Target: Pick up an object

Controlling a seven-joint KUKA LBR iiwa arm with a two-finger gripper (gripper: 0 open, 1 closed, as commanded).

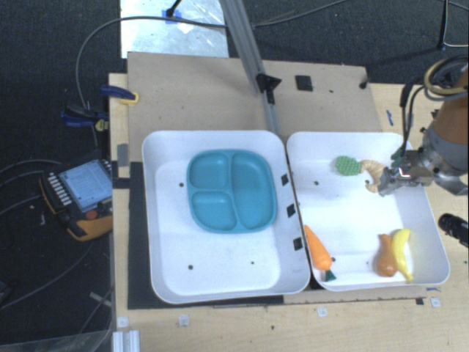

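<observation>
Beside fingertips, gripper [386, 182] low in right bin [432, 218], tan piece [371, 169] touching; finger state: cannot tell. Green toy [349, 166] just beyond. Banana [401, 251], carrot [316, 246] well apart. Nothing lifted; grasp and lift remain.

Dark speckled carpet floor [58, 292] all round, black cables [88, 42] looping over it at left and far right. Tan bench top [198, 94] in the middle. Shiny reflective sheet [172, 17] lies far left w/ bright glare. Grey pole [245, 39] slants across the far side. Handheld pendant [77, 196] sits left on the floor.
</observation>
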